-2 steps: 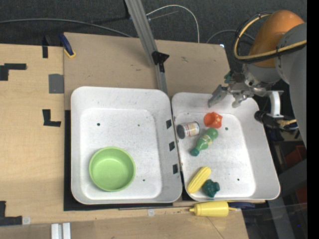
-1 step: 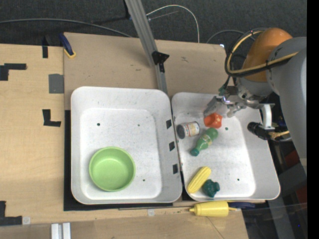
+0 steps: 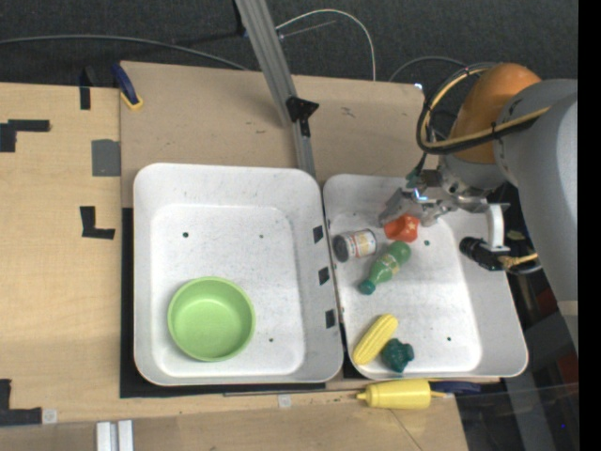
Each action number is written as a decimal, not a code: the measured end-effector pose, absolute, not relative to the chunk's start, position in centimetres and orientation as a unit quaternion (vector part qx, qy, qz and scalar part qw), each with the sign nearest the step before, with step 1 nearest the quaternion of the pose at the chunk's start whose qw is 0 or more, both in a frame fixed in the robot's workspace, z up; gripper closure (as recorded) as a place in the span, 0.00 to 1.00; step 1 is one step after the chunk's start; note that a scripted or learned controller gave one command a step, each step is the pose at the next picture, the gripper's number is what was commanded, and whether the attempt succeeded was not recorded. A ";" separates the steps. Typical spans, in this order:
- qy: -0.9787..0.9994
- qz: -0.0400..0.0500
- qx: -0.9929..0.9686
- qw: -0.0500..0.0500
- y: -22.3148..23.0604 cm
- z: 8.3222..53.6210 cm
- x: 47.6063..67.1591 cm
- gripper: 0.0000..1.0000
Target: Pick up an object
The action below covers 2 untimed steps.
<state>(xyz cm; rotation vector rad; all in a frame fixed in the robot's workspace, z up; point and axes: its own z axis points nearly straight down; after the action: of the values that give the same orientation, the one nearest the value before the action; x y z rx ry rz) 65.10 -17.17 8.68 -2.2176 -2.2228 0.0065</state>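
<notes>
Orange-red object [image 3: 403, 226] lies in the right bin [image 3: 470, 346], near its upper edge, and the gripper [image 3: 420, 205] is just above it, perhaps touching. The fingers come down from the upper right, so the object is a little below and to the left of them. I cannot tell if the fingers are apart or together; the object hides their tips.

Close by lie a small jar [image 3: 356, 244] on its side, to the left, and a green bottle [image 3: 386, 267], just below, with its long axis slanting from upper right to lower left. A yellow corn [image 3: 374, 337] and a dark green piece [image 3: 397, 354] are well apart, near the bottom edge. I think a short descent would be enough to grasp.
</notes>
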 end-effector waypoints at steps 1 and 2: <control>-0.708 0.002 -0.706 0.000 -17.1 9.8 65.2 1.00; -0.708 -0.001 -0.707 -0.001 -17.5 14.2 65.5 1.00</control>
<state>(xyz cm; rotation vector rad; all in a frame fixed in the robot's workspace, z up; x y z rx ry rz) 65.54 -17.51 14.20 -2.2219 -2.2246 -0.0019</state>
